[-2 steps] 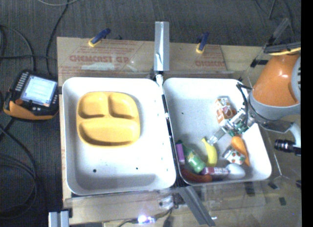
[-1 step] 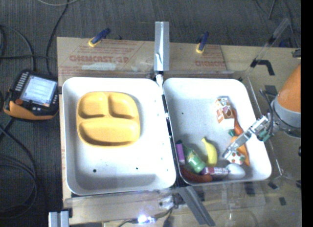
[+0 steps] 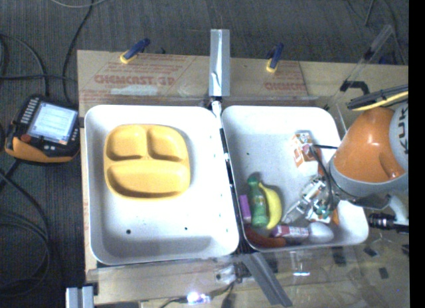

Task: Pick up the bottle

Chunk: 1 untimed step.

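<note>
Here, the green bottle (image 3: 254,200) lies lengthwise near the left wall of the right bin (image 3: 279,122), its rounded plastic body touching a curved yellow banana (image 3: 270,206) just beside it. A purple item (image 3: 244,207) flanks its other side. The gripper (image 3: 307,207) hovers near, fingers apparently spread, gripping nothing. A compartmented yellow tray (image 3: 149,160) sits in the left bin (image 3: 153,243).

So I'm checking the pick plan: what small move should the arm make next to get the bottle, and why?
Probably shift the gripper left toward the green bottle. It sits apart from the bottle, which lies against the banana near the right bin's left wall.
</note>
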Each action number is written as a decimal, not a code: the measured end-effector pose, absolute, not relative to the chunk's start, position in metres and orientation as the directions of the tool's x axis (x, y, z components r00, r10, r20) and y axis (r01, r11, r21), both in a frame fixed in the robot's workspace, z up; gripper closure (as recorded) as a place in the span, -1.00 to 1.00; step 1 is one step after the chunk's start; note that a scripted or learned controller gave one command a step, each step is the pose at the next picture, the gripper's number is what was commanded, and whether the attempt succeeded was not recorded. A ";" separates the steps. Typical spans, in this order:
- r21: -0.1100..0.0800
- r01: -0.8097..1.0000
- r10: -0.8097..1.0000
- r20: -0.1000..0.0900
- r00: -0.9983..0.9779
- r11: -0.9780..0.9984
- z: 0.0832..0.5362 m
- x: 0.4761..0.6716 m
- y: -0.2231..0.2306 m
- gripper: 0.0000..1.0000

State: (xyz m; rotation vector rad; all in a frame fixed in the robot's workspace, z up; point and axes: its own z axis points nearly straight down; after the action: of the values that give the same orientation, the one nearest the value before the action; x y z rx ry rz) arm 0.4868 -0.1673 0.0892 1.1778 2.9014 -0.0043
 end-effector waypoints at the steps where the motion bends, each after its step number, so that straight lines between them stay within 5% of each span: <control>1: 0.008 0.723 0.723 -0.014 -0.691 0.691 0.089 0.589 -0.138 -1.00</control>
State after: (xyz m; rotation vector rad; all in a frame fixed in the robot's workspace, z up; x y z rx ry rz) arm 0.5891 -0.1380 0.0893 1.2285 2.8743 0.0039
